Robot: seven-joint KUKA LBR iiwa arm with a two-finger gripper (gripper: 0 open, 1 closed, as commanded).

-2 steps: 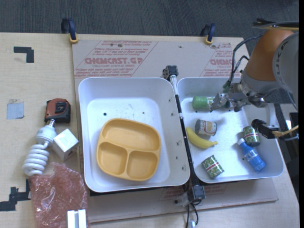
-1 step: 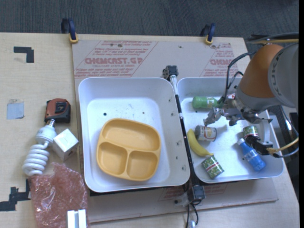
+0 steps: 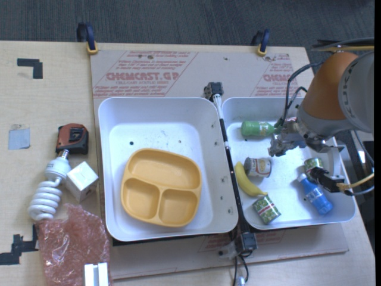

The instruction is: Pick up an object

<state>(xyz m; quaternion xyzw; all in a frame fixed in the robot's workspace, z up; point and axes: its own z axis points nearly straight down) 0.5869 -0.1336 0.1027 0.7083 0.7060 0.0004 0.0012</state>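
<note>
The right bin [image 3: 286, 109] holds a green bottle [image 3: 257, 128] lying at the back, a small silver can [image 3: 258, 167] in the middle, a banana [image 3: 246, 182], a green can [image 3: 266, 209] at the front, a blue bottle [image 3: 315, 198] and a small shiny roll [image 3: 313, 164] on the right. My gripper [image 3: 281, 144] hangs over the bin's middle, just right of the green bottle and up-right of the silver can. Nothing shows in its grasp. The grey arm with its orange band [image 3: 326, 94] comes in from the right.
The left bin [image 3: 113, 115] holds a yellow divided plate [image 3: 161, 186]. Left of the bins on the bench lie a tape measure [image 3: 72, 138], a spiral light bulb [image 3: 49, 189], a white cube [image 3: 82, 177] and a reddish plastic bag [image 3: 71, 243].
</note>
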